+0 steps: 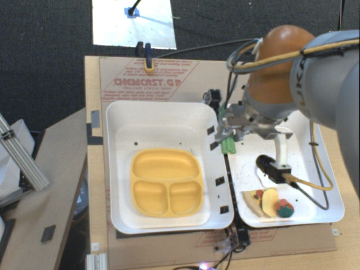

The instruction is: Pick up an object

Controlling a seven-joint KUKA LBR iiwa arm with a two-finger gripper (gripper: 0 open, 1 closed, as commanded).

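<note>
Jaws are hidden under the wrist, so we cannot tell whether they are wide, narrow or holding anything. The gripper (227, 135) sits just off the upper right corner of the yellow divided plate (166, 182), over the left wall of the right bin (332, 207). Likely targets, a toy-food cluster (271, 202), lie well right of the plate, apart from the gripper. We judge nothing lifted yet: approach, grasp and lift remain.

The grey arm with its orange band (332, 83) runs off the right edge and hides the far part of the right-hand shallow white bin (306, 163). In its near corner, a heap of tan, yellow, red and green pieces (273, 202) is too small to identify.
</note>
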